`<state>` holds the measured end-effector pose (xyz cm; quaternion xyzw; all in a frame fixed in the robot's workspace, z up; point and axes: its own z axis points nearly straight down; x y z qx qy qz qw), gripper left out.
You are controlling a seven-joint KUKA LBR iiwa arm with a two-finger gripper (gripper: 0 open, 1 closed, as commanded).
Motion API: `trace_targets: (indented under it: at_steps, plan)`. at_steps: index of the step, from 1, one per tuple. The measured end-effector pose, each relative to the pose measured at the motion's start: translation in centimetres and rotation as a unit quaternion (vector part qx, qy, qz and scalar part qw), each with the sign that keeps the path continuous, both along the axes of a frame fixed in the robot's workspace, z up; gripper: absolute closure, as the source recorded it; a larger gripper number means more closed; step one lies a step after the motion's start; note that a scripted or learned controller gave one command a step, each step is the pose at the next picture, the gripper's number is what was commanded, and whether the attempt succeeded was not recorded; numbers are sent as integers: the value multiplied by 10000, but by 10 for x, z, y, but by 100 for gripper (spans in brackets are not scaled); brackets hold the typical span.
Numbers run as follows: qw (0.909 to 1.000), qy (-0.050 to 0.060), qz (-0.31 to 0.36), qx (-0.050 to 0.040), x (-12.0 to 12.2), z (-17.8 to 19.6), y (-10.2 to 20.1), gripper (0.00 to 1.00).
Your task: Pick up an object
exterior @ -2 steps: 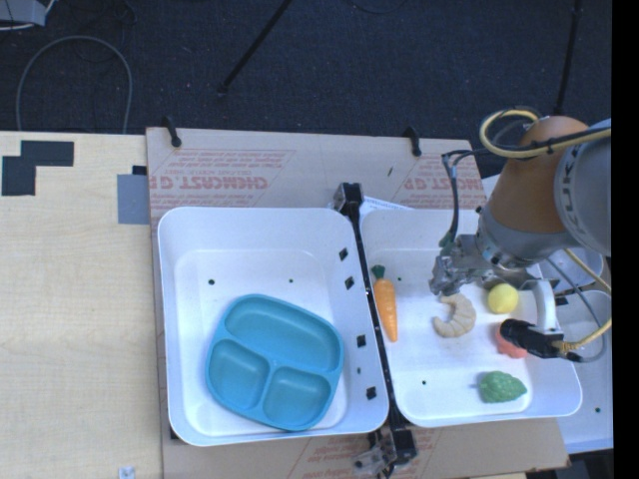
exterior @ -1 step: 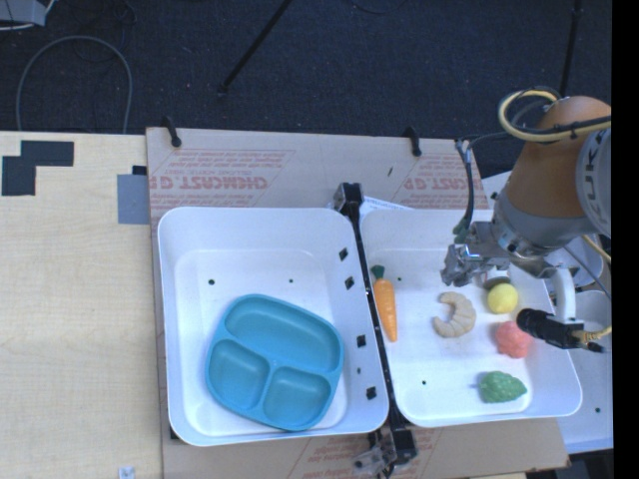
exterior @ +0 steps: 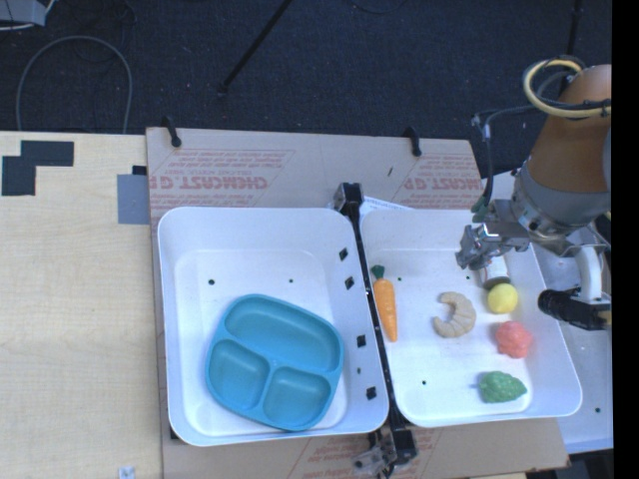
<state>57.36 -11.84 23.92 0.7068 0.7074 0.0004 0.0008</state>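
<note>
While tilted over the right bin (exterior: 559,407), gripper (exterior: 483,250) just beside the lemon (exterior: 501,297).

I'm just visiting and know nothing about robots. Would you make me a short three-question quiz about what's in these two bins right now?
1. True or false: the blue plastic divided plate lies in the same white bin as the orange toy carrot.
2. Which item lies closest to the gripper? A. green toy broccoli B. small yellow ball C. pink toy lump
3. Fill in: the tan toy croissant lies between the carrot and the ____.

Key
1. False; the plate is in the left bin and the carrot is in the right bin.
2. B
3. yellow ball
</note>
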Motion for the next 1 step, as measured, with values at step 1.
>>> trace_targets:
  at_steps: [1]
  plan:
    - [10000,26,7,9,-2,-12,48,100]
